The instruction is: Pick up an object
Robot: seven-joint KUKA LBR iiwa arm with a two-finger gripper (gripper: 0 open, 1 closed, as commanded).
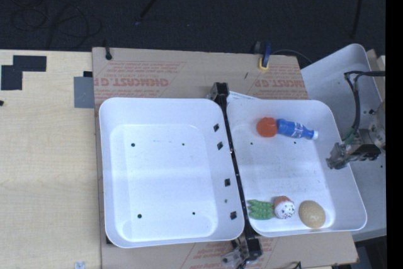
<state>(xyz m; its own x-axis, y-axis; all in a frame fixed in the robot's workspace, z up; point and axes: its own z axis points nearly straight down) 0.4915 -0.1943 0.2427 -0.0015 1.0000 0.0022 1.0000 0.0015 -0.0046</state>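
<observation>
The gripper (337,159) hangs at the right bin's (327,116) right rim; whether its jaws are clenched I cannot tell. A glossy blue bottle (295,129) lies upper left of it, beside a round orange ball (266,127).

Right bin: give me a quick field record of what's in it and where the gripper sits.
bin: right bin, white, shallow
far side: orange ball touching blue bottle, which lies on its side
near side: green toy, white ball with red spots, tan egg-shaped object, in a row
gripper: gripper at the bin's right rim, nothing seen in it
left bin: left bin, white
</observation>
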